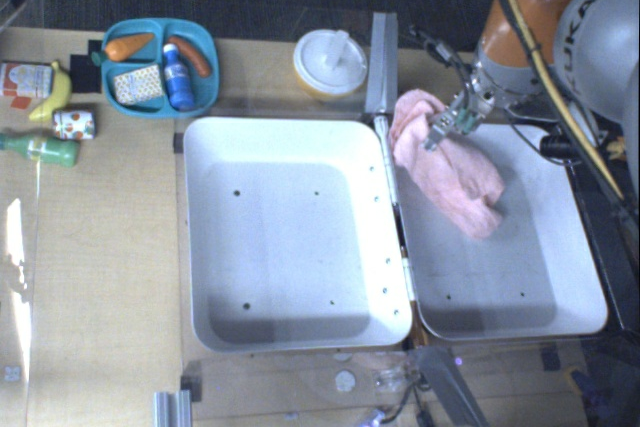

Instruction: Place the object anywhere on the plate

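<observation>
Starting far to the left of the jaws point(447, 125), we see a blue divided plate point(205, 50) on the bench point(100, 245), holding toy food. Nearer lies the left bin point(290, 235); a yellow lidded cup point(330, 62) stands beyond it. In the right bin point(510, 255) a pink cloth point(450, 170) lies crumpled directly under and touching the jaws; whether they are parted or pinched we cannot tell. We judge the grasp to be in hand; next, a firm pinch, lift, and long carry leftward.

The letters "UKA", part of the maker's name, show on the grey arm point(600, 25); nothing else reads.
</observation>
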Available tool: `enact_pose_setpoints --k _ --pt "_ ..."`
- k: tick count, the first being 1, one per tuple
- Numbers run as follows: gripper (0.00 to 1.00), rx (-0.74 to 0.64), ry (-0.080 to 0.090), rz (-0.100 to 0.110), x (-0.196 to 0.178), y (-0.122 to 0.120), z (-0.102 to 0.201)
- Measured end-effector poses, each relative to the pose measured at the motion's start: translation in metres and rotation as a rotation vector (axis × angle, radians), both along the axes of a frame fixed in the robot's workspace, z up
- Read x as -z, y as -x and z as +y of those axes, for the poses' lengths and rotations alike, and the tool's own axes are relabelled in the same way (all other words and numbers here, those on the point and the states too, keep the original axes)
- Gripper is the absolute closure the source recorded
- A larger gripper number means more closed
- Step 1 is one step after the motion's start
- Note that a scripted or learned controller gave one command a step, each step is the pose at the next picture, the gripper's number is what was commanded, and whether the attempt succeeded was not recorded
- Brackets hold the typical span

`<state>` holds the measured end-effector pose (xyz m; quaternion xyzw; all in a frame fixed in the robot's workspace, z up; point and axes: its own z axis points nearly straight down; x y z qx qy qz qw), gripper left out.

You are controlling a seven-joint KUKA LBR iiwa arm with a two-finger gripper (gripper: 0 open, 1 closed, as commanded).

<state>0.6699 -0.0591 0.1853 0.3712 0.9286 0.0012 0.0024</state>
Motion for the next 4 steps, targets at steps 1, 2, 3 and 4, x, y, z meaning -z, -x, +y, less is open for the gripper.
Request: enact_pose_setpoints --k 1,2,3,4 --pt "1.0 -0.005 0.0 -0.002 -0.041 -0.002 0.002" --pt "1.0 -0.409 0.001 0.0 -0.043 0.009 0.051" --pt "1.0 -0.759 0.003 -0.004 -0.036 0.003 0.107" --pt "1.0 -0.762 0.003 -0.003 -0.047 0.01 0.165"
